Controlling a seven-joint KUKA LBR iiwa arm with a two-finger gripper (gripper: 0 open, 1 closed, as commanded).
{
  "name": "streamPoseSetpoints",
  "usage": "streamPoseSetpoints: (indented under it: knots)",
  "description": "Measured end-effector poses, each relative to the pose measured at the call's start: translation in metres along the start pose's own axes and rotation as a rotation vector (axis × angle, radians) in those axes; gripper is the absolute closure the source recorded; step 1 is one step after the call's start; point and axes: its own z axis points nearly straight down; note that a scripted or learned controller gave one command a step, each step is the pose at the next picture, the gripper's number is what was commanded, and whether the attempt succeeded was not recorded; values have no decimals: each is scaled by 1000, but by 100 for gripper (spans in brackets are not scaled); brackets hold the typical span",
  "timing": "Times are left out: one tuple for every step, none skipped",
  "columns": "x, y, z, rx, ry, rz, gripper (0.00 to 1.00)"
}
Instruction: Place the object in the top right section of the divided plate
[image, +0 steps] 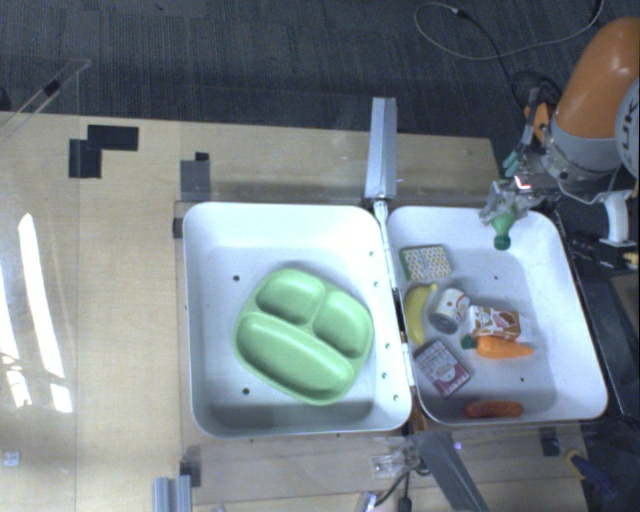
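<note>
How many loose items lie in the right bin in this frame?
7, clustered mid-bin: patterned packet at the top, banana, tin, carton, carrot, purple packet, and sausage nearest the front. Smaller things may hide beneath.

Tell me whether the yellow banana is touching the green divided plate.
Apart. The camera view shows the yellow banana in the right white bin and the green divided plate in the left one, bin walls between them.
</note>
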Motion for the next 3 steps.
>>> streamPoseSetpoints:
  knots:
    - [59,-23,-8,2,2,190,100]
    - [120,-19,18,3,1,170,100]
    - [186,-66,27,4,2,209,100]
